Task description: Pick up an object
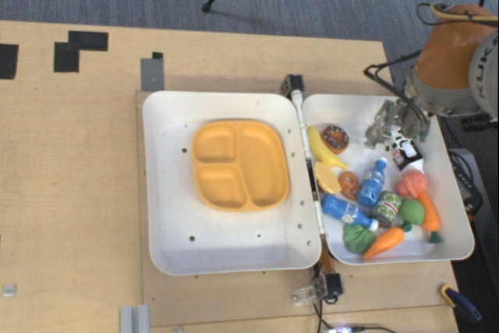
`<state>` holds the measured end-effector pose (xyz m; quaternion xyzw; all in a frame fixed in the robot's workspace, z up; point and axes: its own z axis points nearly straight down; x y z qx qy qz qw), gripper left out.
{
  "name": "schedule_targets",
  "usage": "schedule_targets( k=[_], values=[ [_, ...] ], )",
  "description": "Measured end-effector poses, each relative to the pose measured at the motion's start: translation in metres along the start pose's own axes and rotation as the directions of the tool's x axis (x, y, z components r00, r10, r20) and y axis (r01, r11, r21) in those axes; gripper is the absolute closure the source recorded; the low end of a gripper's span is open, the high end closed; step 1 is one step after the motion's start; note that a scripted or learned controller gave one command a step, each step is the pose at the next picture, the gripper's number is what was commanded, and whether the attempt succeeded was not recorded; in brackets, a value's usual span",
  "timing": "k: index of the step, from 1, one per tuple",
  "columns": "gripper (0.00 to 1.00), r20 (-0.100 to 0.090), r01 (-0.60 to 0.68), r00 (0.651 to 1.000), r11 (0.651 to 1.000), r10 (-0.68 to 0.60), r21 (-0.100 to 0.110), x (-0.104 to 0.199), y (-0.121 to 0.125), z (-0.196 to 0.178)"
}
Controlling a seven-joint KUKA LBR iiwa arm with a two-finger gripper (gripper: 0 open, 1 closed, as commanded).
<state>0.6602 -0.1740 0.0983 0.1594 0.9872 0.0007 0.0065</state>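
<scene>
My gripper (387, 126) hangs over the back of the right bin (460, 242), just above its floor. A black-and-white toy (405, 152) lies right beside it, toward the front right. To its left lie a chocolate donut (336, 138) and a banana (322, 147). Further forward there is a crowd of toys: an upright blue bottle (373, 183), a second blue bottle (341, 208) lying flat, a green can (387, 206), a pink strawberry (413, 183), a carrot (385, 242) and a green broccoli (358, 237).
The left bin (171, 246) holds a yellow divided plate (238, 165). A metal divider (306, 160) runs between the bins. The grey arm with its orange band (452, 58) comes in from the upper right. A second carrot (429, 216) lies near the right wall.
</scene>
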Motion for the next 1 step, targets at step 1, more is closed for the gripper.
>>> schedule_targets(
  k=[1],
  values=[
    [1.00,-0.006,-0.244,0.970,0.970,0.244,0.003,0.0340,0.0443,-0.0597]
  ],
)
